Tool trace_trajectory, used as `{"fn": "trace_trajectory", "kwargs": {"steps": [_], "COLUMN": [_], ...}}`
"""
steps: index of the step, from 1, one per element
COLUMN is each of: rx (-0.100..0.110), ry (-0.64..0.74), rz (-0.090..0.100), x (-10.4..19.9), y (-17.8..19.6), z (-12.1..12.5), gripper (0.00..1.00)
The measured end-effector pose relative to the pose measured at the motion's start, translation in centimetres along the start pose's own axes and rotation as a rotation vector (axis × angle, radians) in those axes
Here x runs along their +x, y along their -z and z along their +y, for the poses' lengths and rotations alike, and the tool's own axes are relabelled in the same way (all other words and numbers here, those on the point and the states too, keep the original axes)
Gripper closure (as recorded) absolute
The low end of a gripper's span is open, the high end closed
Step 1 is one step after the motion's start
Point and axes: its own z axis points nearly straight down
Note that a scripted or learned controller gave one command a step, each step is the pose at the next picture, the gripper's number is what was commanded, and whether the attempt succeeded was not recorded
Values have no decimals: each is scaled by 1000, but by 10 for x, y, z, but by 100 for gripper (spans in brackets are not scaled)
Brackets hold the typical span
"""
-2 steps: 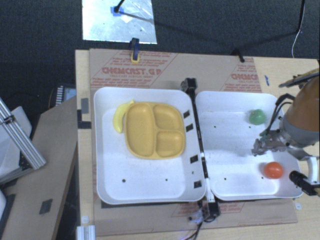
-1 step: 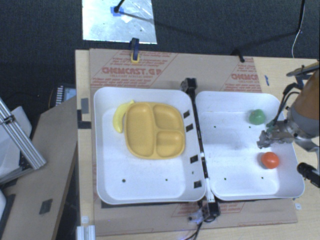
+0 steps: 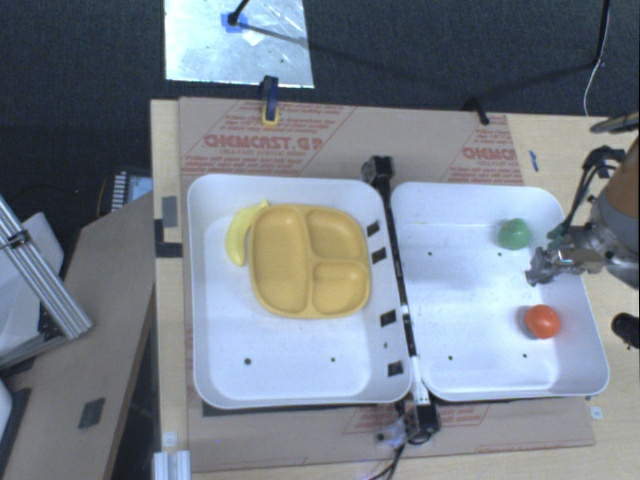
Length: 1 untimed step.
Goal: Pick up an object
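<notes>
Your gripper (image 3: 541, 268) sits over the right bin (image 3: 470, 368), close to that bin's far-right rim, with the arm (image 3: 615, 223) coming in from the right edge. It falls between two small round objects: the green ball (image 3: 515, 233) lies just up and to the left of it, the orange-red ball (image 3: 541, 321) lies just below it, toward the near rim. Both are near, neither touches it, and nothing shows between its tips. How wide it stands, you cannot tell here; the tip is a small grey blur at this angle, so don't count on it either way. The relation that matters: both candidates are about equally close, the orange-red one almost straight below the tip in the picture, the green one offset diagonally toward the bin's back. Both are round, so there's no long axis to line up with; approach angle shouldn't matter much. My read is the orange-red ball is the simpler target, since it needs a shift along one direction only. The left bin (image 3: 215, 368) holds a yellow divided tray (image 3: 305, 260) with a banana (image 3: 238, 233) touching its left edge, well apart from your gripper across the centre divider. Round things may roll when nudged.
</notes>
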Motion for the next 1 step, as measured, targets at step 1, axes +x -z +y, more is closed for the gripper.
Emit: {"fn": "trace_trajectory", "kwargs": {"steps": [1], "rx": [0], "ry": [0], "rz": [0], "x": [0], "y": [32], "z": [2], "gripper": [100]}}
